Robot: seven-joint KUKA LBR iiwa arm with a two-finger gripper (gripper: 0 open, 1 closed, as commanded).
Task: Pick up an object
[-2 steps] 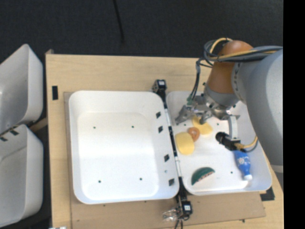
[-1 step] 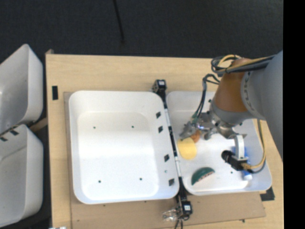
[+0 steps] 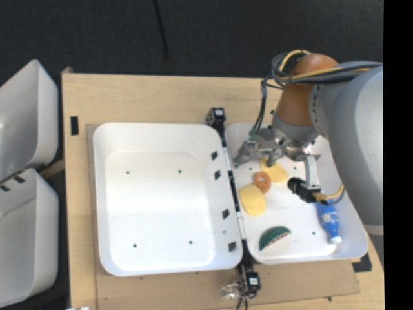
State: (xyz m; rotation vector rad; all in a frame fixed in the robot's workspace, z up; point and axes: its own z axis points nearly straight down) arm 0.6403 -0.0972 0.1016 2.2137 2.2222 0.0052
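My gripper (image 3: 261, 155) hangs over the far part of the right bin (image 3: 303, 247), close to the divider between the bins. Just below it lies a small orange-brown round object (image 3: 261, 181). That object touches a pale yellow piece (image 3: 279, 173) on its right. A larger yellow lump (image 3: 253, 201) sits just in front of it. Nearer the front edge rests a dark green wedge (image 3: 275, 236). A blue and white tube (image 3: 330, 223) lies along the bin's right side. I see nothing held in the gripper.
The left bin (image 3: 161, 196) is beside the right one, with a row of black clips (image 3: 227, 192) along the shared rim. The arm's grey body (image 3: 352, 128) covers the right bin's far right corner.
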